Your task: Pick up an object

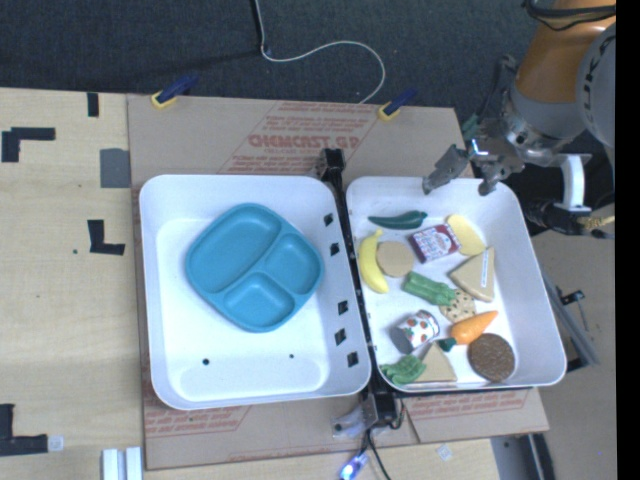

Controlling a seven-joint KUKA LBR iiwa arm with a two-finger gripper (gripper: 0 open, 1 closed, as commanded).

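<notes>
Your gripper [465,174] is hanging wide open over the right bin's [535,268] top edge, holding nothing, because the toy food [432,288] is lying below, waiting for you.

The arm [565,53] was seen entering from the upper right of the camera view, its orange band uppermost and the grey wrist angled down and to the left. The end effector [465,171] was held at the wrist's lower end, its two fingers [440,173] spread apart with nothing seen between them. The fingertips were pointed downward and leftward.
</notes>
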